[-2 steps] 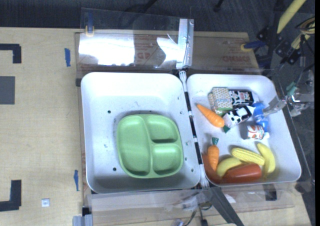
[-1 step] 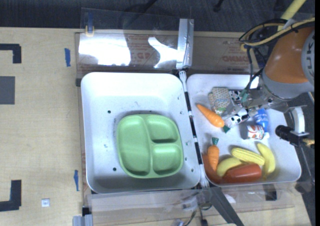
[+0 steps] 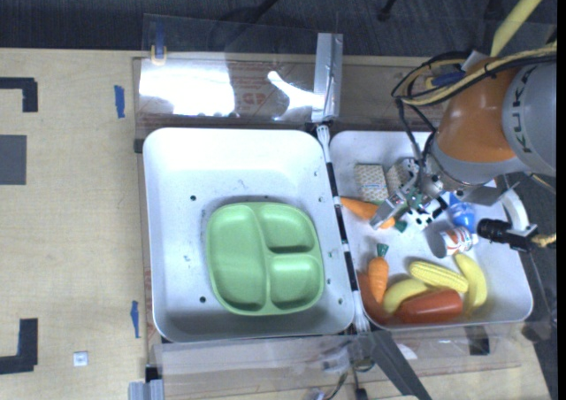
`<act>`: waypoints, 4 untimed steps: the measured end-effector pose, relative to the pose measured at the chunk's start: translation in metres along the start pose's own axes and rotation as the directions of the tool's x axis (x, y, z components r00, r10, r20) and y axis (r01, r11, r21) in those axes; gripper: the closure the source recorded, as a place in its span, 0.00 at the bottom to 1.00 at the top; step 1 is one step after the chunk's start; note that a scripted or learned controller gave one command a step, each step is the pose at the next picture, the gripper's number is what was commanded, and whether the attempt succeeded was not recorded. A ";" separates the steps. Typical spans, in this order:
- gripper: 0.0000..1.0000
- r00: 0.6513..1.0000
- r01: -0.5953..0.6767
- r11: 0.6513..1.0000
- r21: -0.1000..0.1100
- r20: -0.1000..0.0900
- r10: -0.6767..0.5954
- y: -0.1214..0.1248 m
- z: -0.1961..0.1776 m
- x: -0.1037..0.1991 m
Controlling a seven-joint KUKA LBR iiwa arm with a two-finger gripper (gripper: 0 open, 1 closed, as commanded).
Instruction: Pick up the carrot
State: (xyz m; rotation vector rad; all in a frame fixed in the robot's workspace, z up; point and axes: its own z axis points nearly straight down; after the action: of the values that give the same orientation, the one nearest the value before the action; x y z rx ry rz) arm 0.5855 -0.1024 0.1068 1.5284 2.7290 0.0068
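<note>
Two bins [image 3: 168, 212] | we cannot tell the gripper's [image 3: 402, 203] state | carrot [image 3: 378, 276] at right bin's left wall | green tray [image 3: 263, 257] in left bin

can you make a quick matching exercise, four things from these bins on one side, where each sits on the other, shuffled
Things:
1. green divided plastic plate
2. orange toy carrot with green top
3. red toy sausage
4. tan waffle-patterned square

Places:
A. front of the right bin, beneath the yellow toy bananas
B. back of the right bin
C. left bin
D. right bin, by the divider, left of the bananas

Pairs: 1-C, 2-D, 3-A, 4-B
</note>
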 end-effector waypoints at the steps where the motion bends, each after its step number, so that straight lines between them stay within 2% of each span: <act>1: 0.00 0.987 0.159 0.987 -0.008 0.013 -0.159 -0.005 0.007 -0.006; 2: 1.00 0.987 0.161 0.987 -0.019 0.019 -0.161 0.000 -0.005 -0.006; 3: 1.00 0.942 -0.336 0.942 0.022 -0.004 0.336 0.093 -0.076 0.014; 4: 0.00 0.943 -0.334 0.942 0.015 -0.005 0.334 0.096 -0.077 0.015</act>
State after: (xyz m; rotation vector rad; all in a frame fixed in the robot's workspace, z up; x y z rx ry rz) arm 0.6578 -0.0391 0.1850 1.9778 2.4416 -0.0023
